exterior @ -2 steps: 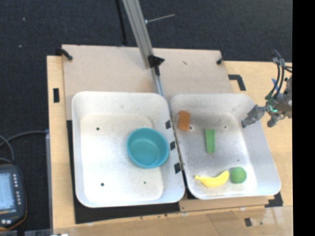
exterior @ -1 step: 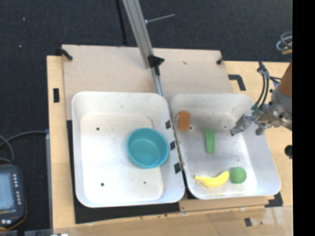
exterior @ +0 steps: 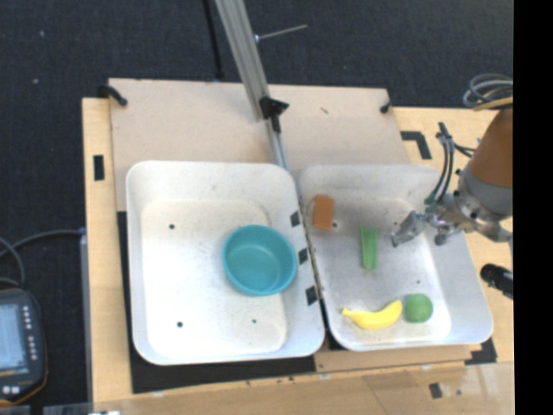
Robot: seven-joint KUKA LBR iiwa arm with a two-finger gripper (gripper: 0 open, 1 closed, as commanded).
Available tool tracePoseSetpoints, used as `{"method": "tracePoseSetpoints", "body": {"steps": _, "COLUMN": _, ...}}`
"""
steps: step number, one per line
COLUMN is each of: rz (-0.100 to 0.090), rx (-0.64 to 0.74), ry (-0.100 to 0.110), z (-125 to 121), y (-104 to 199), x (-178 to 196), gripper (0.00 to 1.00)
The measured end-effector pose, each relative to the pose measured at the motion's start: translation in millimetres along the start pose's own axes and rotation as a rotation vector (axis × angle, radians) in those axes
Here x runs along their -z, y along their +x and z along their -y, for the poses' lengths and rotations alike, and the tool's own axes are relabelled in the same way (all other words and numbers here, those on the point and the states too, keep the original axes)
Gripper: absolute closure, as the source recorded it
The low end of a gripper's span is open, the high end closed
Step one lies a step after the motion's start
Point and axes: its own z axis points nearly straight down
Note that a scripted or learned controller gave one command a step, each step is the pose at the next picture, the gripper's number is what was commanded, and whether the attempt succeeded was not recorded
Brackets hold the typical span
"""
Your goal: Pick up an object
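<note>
The right bin (exterior: 449, 318) holds an orange block (exterior: 323, 212) near its left wall, a green stick (exterior: 369, 247) in the middle, a yellow banana (exterior: 374, 316) and a green ball (exterior: 418, 308) at the front. My gripper (exterior: 413, 228) hangs over the right bin's right half, just right of the green stick and apart from it. Nothing shows between its fingers. The left bin (exterior: 160, 232) holds a teal bowl (exterior: 259, 259).
A metal pole (exterior: 246, 54) slants down from the top to the gap between the bins. Cables (exterior: 486, 89) lie at the right edge. A pendant screen (exterior: 17, 331) sits at the lower left.
</note>
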Motion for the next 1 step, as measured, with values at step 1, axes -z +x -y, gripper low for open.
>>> {"method": "tracePoseSetpoints", "body": {"steps": 1, "rz": 0.0, "rx": -0.001, "ry": 0.0, "z": -2.5, "y": 3.2, "x": -43.2, "gripper": 0.0}}
